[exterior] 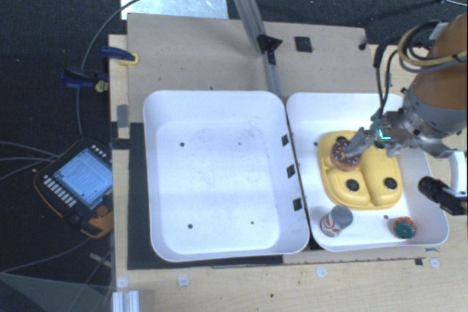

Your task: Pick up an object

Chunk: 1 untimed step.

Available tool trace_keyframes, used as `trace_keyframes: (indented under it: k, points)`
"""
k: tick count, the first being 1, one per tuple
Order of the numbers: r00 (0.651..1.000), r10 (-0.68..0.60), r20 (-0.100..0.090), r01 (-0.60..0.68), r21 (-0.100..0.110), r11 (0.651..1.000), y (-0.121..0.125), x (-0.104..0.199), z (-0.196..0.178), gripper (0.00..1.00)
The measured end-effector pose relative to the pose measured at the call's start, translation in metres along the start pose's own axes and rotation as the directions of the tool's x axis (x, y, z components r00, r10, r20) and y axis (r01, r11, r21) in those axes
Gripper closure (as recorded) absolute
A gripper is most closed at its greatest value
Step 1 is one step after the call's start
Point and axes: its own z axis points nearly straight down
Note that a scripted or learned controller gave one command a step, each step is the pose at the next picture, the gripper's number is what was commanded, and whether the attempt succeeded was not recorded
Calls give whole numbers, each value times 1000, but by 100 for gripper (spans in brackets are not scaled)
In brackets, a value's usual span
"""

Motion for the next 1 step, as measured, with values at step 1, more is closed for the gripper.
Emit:
trace_keyframes:
  k: [1]
  points:
    - [1000, 0, 0, 0, -2, 1000, 0, 0, -1, 0]
